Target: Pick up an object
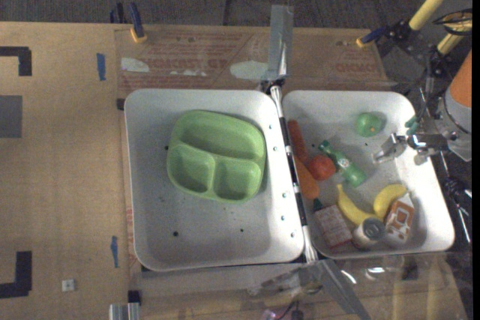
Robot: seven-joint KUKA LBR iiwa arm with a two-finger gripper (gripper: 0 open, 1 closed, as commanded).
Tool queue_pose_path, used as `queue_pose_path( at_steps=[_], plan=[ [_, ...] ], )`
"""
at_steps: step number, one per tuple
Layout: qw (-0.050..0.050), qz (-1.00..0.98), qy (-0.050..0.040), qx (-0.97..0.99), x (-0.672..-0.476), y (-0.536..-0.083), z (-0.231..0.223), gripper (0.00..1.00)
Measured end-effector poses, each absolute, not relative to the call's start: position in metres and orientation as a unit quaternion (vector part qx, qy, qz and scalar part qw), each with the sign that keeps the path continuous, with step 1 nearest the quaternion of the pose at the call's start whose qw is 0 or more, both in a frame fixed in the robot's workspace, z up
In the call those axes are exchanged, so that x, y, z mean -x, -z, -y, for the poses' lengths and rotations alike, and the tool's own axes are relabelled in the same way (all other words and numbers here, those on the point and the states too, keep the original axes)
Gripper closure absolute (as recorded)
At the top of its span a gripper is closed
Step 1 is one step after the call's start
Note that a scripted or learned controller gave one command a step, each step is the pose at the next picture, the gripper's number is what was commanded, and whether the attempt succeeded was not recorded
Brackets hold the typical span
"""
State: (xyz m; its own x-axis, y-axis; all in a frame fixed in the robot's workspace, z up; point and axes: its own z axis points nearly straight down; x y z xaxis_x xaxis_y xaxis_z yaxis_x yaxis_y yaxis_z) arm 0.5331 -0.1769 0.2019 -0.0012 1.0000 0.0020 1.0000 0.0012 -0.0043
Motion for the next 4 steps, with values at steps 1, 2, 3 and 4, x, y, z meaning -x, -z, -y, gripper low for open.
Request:
queue_pose_path(
  at_steps=[1,2,3,4],
  plan=[
    [-0.002,0.687,0.0018,0.727,-0.489,-0.088,0.189,0.00],
    [-0.006,0.686,0.0000,0.728,-0.488,-0.098,0.193,1.00],
    [0.000,0.726,-0.0003,0.688,-0.530,-0.100,0.176,1.00],
    [0.000,0.726,-0.0004,0.688,-0.530,-0.100,0.176,0.00]
  ],
)
